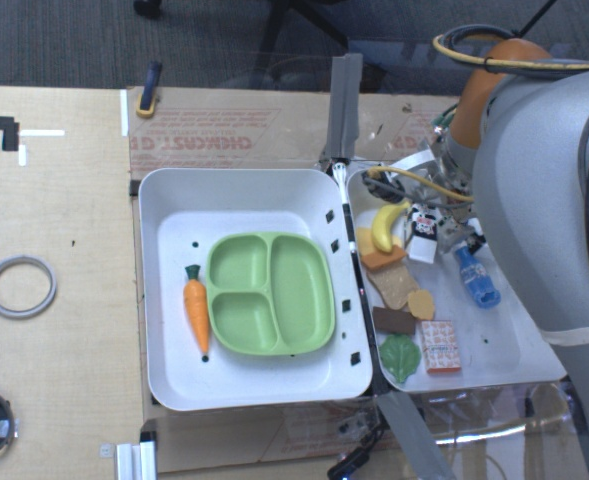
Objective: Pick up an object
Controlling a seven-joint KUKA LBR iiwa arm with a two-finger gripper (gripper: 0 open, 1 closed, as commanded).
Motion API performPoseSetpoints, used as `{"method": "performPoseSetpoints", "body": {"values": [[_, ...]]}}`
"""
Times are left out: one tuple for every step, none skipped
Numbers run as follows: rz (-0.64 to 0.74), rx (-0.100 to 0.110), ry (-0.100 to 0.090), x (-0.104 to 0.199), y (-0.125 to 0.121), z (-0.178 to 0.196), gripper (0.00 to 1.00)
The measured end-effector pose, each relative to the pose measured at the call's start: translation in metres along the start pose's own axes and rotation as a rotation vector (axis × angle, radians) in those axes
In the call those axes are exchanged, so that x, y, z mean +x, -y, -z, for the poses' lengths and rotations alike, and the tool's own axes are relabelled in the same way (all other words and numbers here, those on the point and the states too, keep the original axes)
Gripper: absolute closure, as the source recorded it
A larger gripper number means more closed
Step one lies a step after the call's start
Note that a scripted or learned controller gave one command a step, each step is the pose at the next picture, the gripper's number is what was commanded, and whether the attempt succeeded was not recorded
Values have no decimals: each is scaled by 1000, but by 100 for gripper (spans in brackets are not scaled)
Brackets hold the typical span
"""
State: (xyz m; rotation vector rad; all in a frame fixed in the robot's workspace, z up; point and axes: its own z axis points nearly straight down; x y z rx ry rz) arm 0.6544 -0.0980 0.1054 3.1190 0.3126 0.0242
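Camera view places the gripper (426, 230) low at the right bin's (514, 353) far-left corner beside the banana (385, 227), positioned for a pick, though its grip state cannot be told.

Left white bin (164, 368): green three-compartment plastic plate (271, 293) lies flat near the bin's centre. Orange toy carrot with green top (197, 311) lies just left of the plate, green end toward the far side, tip toward the near side.

Right white bin (504, 353): yellow toy banana (385, 226) at the far left, curved, resting against an orange wedge-shaped block (381, 257). Tan bread-like slice (396, 285) sits nearer, with a small round tan piece (421, 304) to its right. Dark brown rectangular bar (393, 320) follows, then a green leafy toy (400, 356) at the near left. Small red-and-white patterned box (440, 347) lies beside the leaf. Blue plastic bottle (475, 276) lies on its side, right of the bread.
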Motion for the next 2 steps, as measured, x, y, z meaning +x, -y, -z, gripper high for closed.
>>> {"method": "performPoseSetpoints", "body": {"values": [[1, 8, 5, 2, -5, 0, 0], [6, 2, 2, 1, -3, 0, 0]]}}
